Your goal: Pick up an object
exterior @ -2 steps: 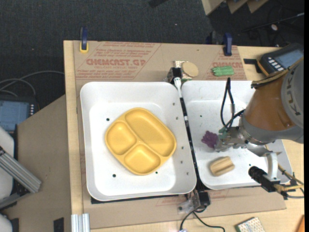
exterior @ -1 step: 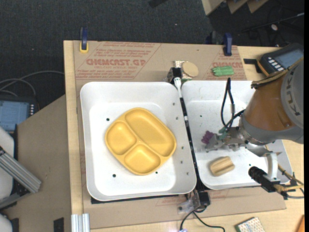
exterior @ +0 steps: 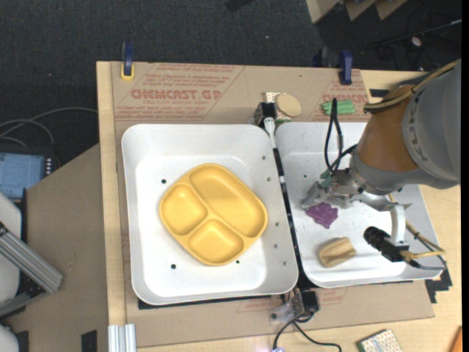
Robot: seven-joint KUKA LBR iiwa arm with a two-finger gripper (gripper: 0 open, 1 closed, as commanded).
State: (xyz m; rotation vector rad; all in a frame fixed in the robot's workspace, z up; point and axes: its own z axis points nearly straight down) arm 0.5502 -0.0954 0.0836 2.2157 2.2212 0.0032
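Hovering at the purple lump's (exterior: 322,213) twelve o'clock, the tool (exterior: 331,191) seems lined up for a grab, grip state unreadable.

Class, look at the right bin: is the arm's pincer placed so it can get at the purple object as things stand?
Probably yes. The pincer hangs just above the purple object in the right bin, with nothing lying over it; the tan block sits apart, nearer the camera.
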